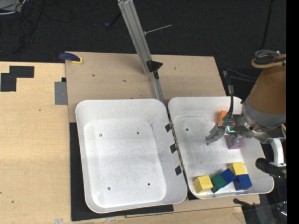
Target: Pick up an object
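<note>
Your arm (266, 97) comes in from the right, gripper (223, 133) low over the right bin (196, 120) w/ fingers spread, pinching nothing, purple block (235, 142) just beside it.

Alu rail (139, 41) slanting over bench back, blue-yellow clamp (70, 57) at far-left corner, black cables (14, 3) top left.

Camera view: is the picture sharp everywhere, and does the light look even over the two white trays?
Camera view: the left bin is evenly lit with soft grey shading along its inner walls; the right bin looks similar; the gripper and purple object beside it look soft and smeared, while the blocks are crisper; the background is dark.
</note>
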`<action>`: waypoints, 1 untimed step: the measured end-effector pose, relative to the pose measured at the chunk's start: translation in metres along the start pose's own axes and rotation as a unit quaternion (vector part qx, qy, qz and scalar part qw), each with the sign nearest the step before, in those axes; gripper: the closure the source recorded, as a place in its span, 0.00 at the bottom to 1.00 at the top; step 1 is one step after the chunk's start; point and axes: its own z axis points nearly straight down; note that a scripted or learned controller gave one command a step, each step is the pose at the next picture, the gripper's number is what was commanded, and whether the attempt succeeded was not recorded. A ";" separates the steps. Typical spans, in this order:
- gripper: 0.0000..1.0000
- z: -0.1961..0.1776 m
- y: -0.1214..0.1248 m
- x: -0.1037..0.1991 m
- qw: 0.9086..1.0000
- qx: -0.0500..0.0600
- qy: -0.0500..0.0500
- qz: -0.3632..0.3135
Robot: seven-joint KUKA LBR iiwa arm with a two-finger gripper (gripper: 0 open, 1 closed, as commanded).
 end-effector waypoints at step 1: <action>0.00 -0.002 0.001 -0.001 1.000 -0.002 0.000 0.002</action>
